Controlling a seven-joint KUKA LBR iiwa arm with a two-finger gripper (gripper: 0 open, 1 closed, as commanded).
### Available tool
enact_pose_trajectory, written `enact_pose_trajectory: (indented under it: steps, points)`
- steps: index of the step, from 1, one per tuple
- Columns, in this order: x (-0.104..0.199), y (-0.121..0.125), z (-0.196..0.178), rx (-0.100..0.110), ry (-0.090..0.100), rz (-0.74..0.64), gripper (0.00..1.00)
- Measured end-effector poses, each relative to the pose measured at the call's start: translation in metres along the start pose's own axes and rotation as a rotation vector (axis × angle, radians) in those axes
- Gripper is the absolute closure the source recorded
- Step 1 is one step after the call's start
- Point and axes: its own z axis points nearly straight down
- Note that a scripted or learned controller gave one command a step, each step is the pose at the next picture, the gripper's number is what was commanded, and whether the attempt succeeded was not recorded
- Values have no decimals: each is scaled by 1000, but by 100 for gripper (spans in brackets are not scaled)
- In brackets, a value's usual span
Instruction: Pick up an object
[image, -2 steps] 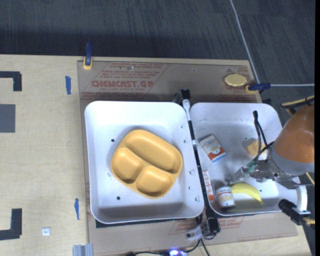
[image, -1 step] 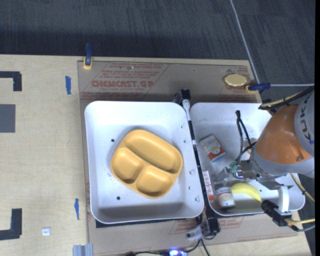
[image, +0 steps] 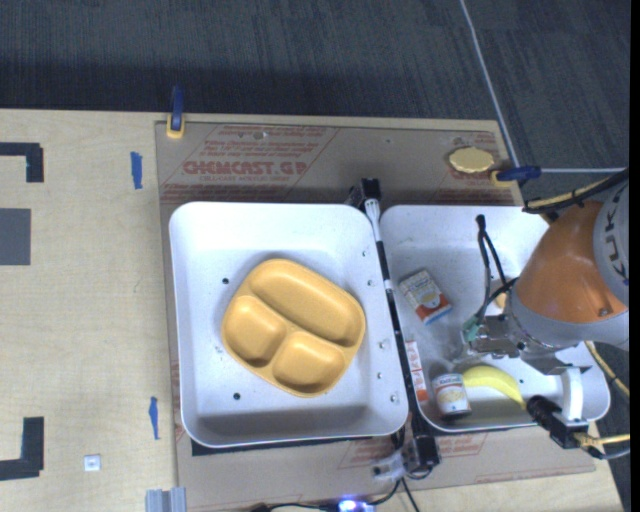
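Two bins (image: 200, 300): yellow tray (image: 292, 326); carton (image: 424, 296), banana (image: 493, 381), jar (image: 452, 394).

Two white bins (image: 200, 330); one yellow tray (image: 292, 326), one carton (image: 423, 295), one banana (image: 492, 381), one small can (image: 452, 393).

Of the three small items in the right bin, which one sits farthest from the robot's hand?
The small white and red carton, lying toward the bin's middle. The yellow banana and the small jar with the white lid sit lower, close beside the hand.

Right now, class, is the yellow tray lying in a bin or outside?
In: the yellow tray lies inside the left bin.
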Motion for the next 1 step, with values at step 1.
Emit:
enact_pose_trajectory:
  steps: [1]
  points:
    - [0,0,0,0,0,0,0]
